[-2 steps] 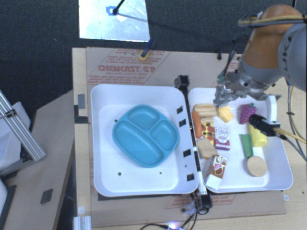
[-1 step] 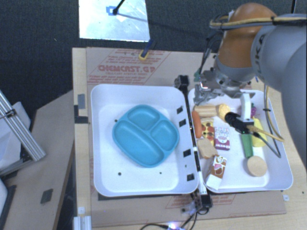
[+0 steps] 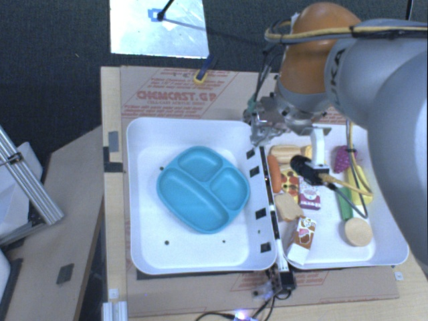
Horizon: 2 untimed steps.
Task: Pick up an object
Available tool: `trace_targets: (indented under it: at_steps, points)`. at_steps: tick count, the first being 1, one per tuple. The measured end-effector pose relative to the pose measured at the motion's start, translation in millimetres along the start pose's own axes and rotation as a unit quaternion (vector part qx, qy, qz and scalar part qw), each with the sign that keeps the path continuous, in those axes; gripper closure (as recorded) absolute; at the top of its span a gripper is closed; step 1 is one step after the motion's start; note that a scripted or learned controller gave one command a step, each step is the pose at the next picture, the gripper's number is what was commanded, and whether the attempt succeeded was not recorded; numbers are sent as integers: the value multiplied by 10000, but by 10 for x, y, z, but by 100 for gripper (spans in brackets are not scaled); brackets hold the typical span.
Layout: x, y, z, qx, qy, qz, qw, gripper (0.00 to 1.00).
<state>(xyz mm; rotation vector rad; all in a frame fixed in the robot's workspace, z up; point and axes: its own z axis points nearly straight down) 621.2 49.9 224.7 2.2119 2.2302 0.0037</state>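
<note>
Hovering over the far end of the white black-clipped divider (image 3: pixel 267 206) between the bins: grey two-finger gripper (image 3: pixel 259 134), jaws apart or together impossible to tell. Nearest candidate, just right of the divider and lying along it: slim orange plastic toy carrot (image 3: pixel 274 172). Probably light, stiff, smooth, prone to rolling; best pinched across the middle. Left of the divider: blue three-compartment plastic plate (image 3: pixel 202 189).

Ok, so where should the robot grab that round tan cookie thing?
Probably by its edge, coming straight down from above. The tan disc lies flat in the right bin, so the tool could pinch across its rim, side to side: a green stick sits close on its far side.
</note>
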Motion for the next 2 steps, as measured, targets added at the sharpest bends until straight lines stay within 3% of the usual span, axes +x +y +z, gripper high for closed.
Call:
trace_targets:
  at_steps: [1,2]
  points:
    - [377,-16,98,6,-1,3,10000,100]
    - [331,26,-97,-3,-2,11,10000,100]
